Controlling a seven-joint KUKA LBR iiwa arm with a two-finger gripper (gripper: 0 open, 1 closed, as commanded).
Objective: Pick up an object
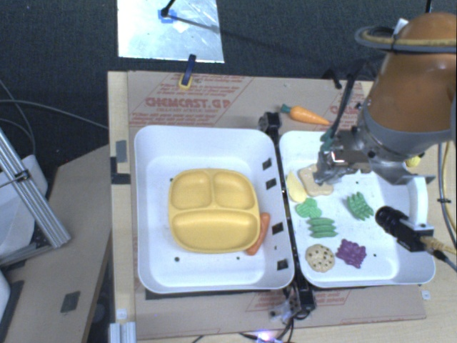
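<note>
My gripper (327, 174) reaches down into the right bin (407, 266), right over a pale tan food piece (312, 184) near the bin's left side. Beside that lies a pale yellow slice (293, 188). Further forward in the same bin are a green leafy piece (307, 208), green bean pods (323, 226), a green ridged piece (360, 206), a chocolate-chip cookie (319, 257) and a purple grape bunch (350, 252). The arm's bulk hides the back of this bin.
The left bin (153, 256) holds a yellow divided plate (212, 210) with an orange sausage-like piece (259, 234) against its right edge. An orange carrot (307, 115) lies on the board behind the right bin. A blue and yellow tool (188, 72) lies at the back.
</note>
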